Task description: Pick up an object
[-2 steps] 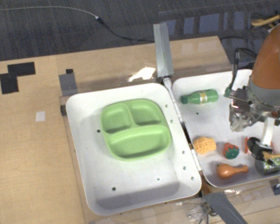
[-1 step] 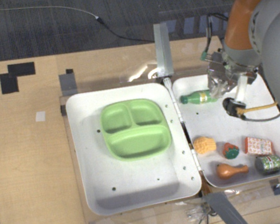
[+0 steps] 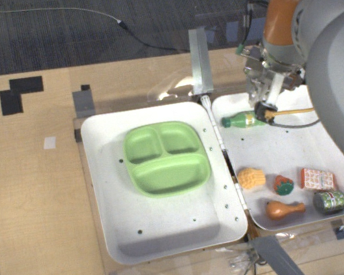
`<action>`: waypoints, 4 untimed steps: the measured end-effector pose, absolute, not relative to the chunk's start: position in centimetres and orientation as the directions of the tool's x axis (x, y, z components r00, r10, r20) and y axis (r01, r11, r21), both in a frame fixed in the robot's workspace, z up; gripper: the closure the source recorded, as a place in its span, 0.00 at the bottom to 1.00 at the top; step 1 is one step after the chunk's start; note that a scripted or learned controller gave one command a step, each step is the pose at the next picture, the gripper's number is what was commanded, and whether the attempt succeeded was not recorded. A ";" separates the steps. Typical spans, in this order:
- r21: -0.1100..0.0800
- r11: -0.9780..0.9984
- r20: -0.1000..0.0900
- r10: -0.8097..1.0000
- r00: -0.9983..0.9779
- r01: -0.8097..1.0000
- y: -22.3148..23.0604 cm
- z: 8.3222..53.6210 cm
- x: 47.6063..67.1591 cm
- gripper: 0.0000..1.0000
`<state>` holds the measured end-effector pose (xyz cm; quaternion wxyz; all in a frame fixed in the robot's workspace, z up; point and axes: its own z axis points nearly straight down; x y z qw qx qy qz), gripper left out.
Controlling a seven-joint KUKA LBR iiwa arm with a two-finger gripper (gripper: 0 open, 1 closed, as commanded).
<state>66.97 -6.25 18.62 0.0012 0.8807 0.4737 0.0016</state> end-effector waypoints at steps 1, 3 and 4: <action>0.002 -0.785 0.002 0.619 0.785 0.619 -2.8 18.8 66.9 1.00; -0.002 -0.980 0.004 0.201 0.980 0.201 6.0 18.6 66.1 1.00; -0.002 -0.965 0.004 0.262 0.965 0.262 8.9 25.4 65.7 1.00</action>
